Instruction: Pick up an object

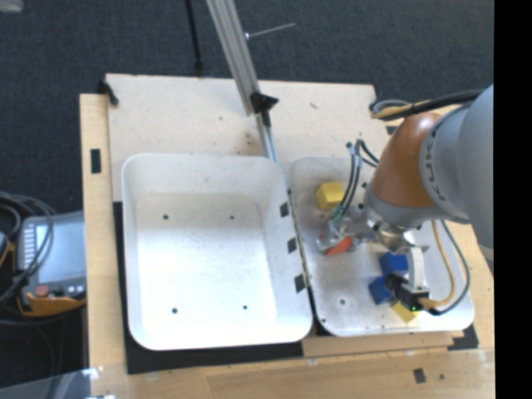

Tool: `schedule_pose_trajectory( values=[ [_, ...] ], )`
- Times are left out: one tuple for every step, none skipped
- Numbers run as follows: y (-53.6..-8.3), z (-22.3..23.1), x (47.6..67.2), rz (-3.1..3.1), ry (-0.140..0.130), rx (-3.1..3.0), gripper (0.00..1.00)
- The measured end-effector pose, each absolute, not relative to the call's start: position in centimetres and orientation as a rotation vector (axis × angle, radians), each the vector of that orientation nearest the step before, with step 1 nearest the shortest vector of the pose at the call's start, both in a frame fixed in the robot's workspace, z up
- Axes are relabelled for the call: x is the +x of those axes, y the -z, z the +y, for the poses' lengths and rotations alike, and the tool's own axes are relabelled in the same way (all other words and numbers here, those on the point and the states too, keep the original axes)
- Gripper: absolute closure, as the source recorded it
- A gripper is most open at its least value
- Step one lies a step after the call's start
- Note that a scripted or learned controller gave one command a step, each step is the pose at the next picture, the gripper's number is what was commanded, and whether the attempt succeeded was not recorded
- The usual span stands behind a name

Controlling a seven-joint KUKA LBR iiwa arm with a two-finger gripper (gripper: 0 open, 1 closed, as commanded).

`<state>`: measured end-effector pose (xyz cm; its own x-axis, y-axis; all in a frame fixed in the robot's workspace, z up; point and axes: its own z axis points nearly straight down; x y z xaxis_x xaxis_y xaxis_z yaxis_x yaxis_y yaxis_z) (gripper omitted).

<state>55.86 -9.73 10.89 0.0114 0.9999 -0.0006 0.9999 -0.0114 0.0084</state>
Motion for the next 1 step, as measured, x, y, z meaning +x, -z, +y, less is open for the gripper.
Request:
schedule_pose_trajectory(
  values=[
    [-16.68,-10.84,56.26,2.206,-0.005,2.229,1.00]
  ],
)
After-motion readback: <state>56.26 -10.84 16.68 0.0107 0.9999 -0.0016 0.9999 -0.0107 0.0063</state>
